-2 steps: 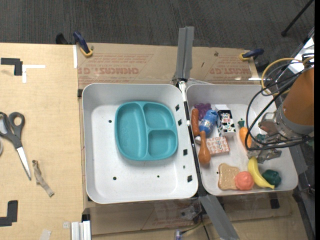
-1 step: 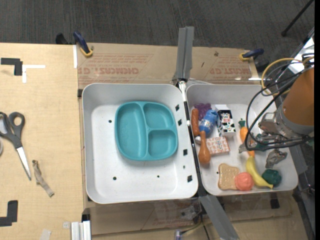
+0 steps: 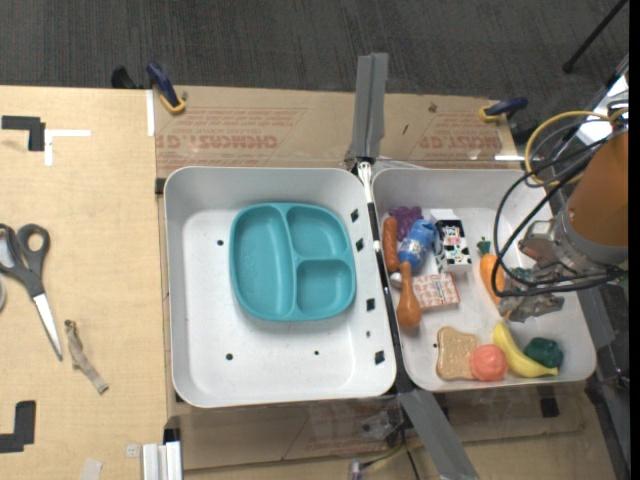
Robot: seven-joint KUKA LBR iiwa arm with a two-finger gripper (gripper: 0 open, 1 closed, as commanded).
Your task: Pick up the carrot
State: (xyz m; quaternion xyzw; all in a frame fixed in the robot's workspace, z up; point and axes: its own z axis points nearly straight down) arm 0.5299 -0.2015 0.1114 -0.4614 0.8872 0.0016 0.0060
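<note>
The carrot (image 3: 489,272) is a small orange piece with a green top, lying in the right part of the right bin (image 3: 470,180). It is partly covered by my gripper (image 3: 527,296), which hangs just to its right and slightly nearer the front, above the bin floor. Nothing can be seen held in the gripper. The grey arm with its orange band (image 3: 605,196) comes in from the right edge, with cables looping over it.
Around the carrot in the right bin lie a banana (image 3: 520,356), a green piece (image 3: 546,350), a peach (image 3: 488,362), toast (image 3: 456,353), a pink packet (image 3: 436,291), a sausage (image 3: 390,238) and a white box (image 3: 452,244). The left bin holds a teal divided plate (image 3: 295,261).
</note>
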